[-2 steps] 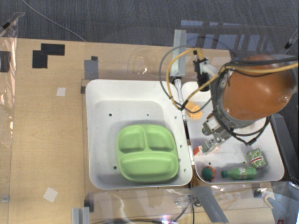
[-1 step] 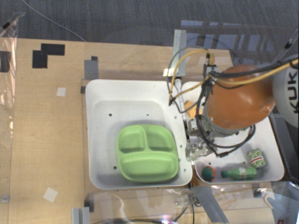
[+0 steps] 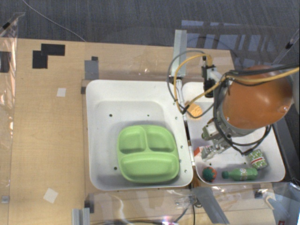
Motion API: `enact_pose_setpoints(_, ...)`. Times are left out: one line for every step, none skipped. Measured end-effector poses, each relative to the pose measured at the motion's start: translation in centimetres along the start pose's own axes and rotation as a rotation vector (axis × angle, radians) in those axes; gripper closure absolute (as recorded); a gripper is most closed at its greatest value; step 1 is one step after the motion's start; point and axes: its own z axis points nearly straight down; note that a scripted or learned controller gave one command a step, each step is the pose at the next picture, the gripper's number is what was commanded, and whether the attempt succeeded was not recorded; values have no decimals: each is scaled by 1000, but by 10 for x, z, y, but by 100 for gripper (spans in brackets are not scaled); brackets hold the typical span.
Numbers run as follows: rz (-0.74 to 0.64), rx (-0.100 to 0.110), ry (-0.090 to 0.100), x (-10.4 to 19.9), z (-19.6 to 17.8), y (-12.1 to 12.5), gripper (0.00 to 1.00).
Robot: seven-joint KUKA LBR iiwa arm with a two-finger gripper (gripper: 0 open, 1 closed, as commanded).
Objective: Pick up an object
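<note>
The bench (image 3: pixel 47 125) carries two shallow white bins side by side. The left bin (image 3: pixel 101 102) holds a green divided plate (image 3: pixel 148 153), lying flat toward its near right corner. The right bin (image 3: pixel 280 170) is largely covered by the arm (image 3: pixel 255 102), whose orange band sits above the wrist.

The gripper (image 3: pixel 212 150) hangs low over the right bin's left half; whether it is released or clenched cannot be told from this angle, and nothing is seen between its tips.

Candidate objects, all in the right bin: a green bottle (image 3: pixel 240 174) lying on its side along the near wall; a small can (image 3: pixel 257 159) (green and white, tilted) just beside the bottle's cap end; a green-and-red ball (image 3: pixel 209 173) at the near left corner; an orange piece (image 3: pixel 195 110) near the far left wall.
</note>
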Motion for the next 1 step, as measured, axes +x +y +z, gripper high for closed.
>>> enact_pose_setpoints(-502, 1, -1, -44, -70, -12, 100)
